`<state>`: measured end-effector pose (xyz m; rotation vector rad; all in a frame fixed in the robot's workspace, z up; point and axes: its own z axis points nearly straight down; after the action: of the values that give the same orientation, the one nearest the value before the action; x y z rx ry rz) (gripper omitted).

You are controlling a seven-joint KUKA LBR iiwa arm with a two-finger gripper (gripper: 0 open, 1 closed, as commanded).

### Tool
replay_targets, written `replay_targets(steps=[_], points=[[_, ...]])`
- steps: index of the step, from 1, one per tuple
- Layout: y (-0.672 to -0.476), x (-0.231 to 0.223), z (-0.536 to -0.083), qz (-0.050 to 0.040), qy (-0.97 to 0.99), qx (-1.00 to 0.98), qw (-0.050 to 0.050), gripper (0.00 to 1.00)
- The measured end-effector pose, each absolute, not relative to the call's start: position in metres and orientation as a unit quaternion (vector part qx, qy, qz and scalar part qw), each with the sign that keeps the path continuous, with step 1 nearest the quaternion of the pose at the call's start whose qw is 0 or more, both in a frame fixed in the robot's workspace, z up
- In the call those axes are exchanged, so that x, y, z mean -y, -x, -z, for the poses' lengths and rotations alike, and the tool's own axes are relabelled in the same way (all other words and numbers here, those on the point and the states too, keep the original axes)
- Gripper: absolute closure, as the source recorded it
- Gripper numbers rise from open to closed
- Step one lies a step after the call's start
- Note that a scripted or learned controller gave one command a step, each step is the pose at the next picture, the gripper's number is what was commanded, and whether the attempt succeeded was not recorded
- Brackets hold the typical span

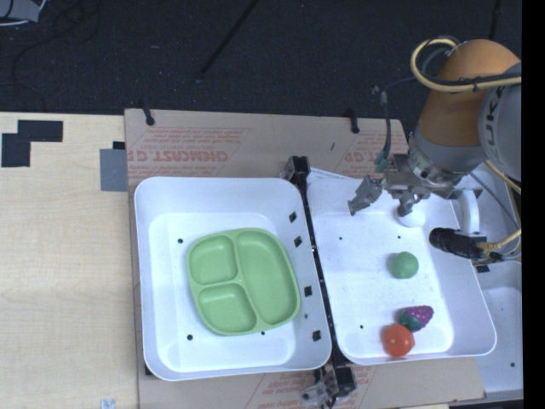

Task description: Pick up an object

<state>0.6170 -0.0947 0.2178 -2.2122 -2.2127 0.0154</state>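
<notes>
My gripper (387, 203) hangs over the far part of the right bin (358, 331), its two fingers spread apart with nothing between them. A green ball (404, 265) lies in the right bin, nearer the camera than the gripper and a little to the right. Further toward the front of the same bin sit a purple and green toy (417, 316) and, touching it, an orange-red ball (397, 340).
The left bin (162, 228) holds a light green divided plate (243, 280). A black divider (311, 262) runs between the two bins. Brown cardboard (221, 147) lies under and behind the bins. Pale bench surface extends to the left.
</notes>
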Motion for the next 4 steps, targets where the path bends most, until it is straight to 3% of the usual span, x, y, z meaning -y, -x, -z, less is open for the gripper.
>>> replay_targets(steps=[1,4], points=[[-0.620,0.095,-0.225,-0.0009,0.707,0.708,0.001,0.00],[-0.616,0.080,-0.085,-0.0021,0.707,0.707,0.003,0.00]])
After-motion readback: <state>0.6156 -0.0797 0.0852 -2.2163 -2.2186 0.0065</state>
